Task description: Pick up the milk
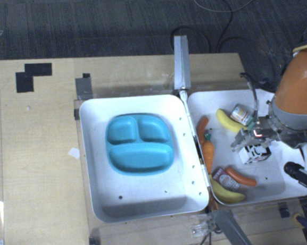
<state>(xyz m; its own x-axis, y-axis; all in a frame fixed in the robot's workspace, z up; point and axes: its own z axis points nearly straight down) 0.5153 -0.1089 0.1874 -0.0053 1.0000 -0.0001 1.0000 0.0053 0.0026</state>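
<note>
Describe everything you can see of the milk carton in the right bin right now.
The small white milk carton with dark print lies in the right white bin, near its middle, directly beneath the gripper. It looks like printed cardboard; the print is too small to read. The gripper hides its upper part, so I cannot tell whether it is gripped or tilted. The orange sausage lies apart to its lower left, the yellow banana above it.

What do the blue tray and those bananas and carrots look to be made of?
The blue tray looks like moulded plastic: one even colour, rounded compartments, a soft sheen. The bananas and the carrots also seem to be plastic toy food, smooth and uniformly coloured, though real produce cannot be fully ruled out from here.
</note>
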